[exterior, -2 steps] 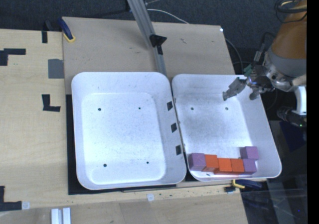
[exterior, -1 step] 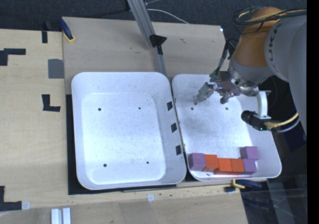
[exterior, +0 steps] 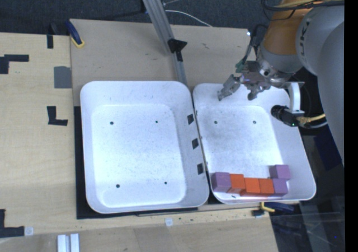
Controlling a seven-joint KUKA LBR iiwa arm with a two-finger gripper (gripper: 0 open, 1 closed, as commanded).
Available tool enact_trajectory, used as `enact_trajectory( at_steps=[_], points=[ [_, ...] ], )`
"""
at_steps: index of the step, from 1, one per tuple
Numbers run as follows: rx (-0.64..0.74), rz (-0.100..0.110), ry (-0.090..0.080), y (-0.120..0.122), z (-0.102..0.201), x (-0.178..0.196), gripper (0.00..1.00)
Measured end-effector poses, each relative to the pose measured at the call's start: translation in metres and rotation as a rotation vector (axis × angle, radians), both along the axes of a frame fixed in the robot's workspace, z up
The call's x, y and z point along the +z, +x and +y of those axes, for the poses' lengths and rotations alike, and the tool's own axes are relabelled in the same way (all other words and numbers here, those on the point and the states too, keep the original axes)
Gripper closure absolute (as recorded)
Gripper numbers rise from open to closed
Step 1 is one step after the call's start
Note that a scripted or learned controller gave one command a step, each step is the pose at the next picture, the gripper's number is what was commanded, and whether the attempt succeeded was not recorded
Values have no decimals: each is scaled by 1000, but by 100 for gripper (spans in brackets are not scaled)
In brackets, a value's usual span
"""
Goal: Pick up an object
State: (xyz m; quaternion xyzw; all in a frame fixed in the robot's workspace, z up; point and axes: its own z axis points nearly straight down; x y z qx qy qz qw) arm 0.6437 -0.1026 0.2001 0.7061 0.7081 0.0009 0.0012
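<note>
Purple and orange blocks (exterior: 251, 182) lie in a tight row along the near edge of the right bin (exterior: 291, 139), well apart from the gripper (exterior: 239, 93). The gripper hangs over the bin's far rim, its two fingers spread apart with nothing between them. The left bin (exterior: 89, 133) sits alongside.

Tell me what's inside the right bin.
The right bin holds purple blocks and orange blocks in a row along its near edge. The gripper hangs above its far edge.
</note>
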Motion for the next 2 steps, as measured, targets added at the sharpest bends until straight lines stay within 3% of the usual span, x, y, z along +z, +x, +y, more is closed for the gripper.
enact_trajectory(
  at_steps=[1, 2],
  points=[
    [0, 7, 1, -35, 40, -9, 0],
    [1, 1, 0, 11, 37, -8, 0]
  ],
)
